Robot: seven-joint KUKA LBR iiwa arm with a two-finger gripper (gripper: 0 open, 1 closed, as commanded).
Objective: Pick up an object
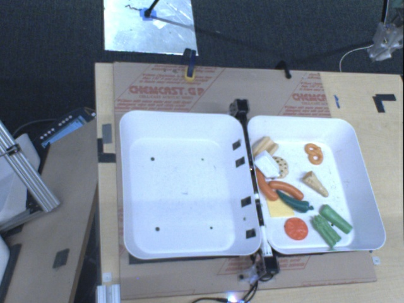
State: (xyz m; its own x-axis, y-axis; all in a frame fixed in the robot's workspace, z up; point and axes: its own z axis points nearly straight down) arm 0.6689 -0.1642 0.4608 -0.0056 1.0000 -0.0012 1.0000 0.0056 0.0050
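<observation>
Objects to pick from, a scatter of toy foods, all lie in the right-hand shallow white plastic bin [363,169], which suggests that bin is the source and its neighbour the drop-off. Nearest the camera sit a flat round red tomato slice [296,229] and two ridged green cucumber-like pieces [330,225], just beside each other near the front rim. A little further back, a square yellow cheese slice [281,207] lies partly under a dark green curved pepper [293,201] and an orange-red sausage [285,187], crowded against the divider where a grasp would likely be awkward. Beyond them a tan wedge-shaped piece [314,183] stands apart on bare floor, probably the easier target, while a white block and speckled brown cookie [270,165] touch each other. Furthest back are a small orange pretzel [313,153] and a pale bread-like roll [263,146]. The left-hand shallow white plastic bin [183,182] adjoins it on the cardboard-covered table [164,90]. I cannot tell the state of the pincer.
</observation>
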